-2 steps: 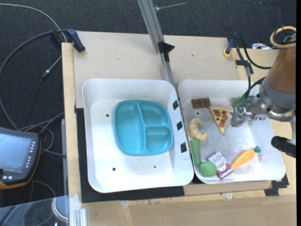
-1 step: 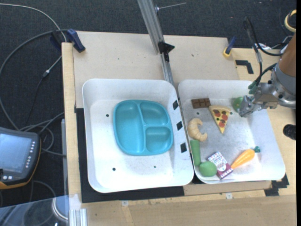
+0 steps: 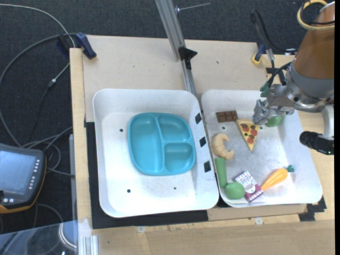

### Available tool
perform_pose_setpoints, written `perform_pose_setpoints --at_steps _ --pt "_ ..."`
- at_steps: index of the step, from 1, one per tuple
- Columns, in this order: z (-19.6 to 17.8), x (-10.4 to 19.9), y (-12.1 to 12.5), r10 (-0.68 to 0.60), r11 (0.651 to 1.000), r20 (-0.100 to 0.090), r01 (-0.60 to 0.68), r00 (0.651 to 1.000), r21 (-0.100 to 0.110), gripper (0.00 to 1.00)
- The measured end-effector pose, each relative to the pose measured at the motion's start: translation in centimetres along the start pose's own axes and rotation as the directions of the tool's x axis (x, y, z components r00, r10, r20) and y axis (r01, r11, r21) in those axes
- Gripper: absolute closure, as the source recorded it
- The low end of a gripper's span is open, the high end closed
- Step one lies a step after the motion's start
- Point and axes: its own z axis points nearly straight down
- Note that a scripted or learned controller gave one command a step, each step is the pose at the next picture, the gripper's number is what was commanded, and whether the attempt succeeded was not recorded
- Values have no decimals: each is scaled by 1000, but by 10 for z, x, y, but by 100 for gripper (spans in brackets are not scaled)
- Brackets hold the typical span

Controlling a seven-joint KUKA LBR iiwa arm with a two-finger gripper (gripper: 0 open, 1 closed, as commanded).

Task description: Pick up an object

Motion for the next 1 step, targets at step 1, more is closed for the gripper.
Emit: perform_pose_setpoints --at_steps 1 --pt "-3 56 23 -1 1000 -1 1 1000 0 100"
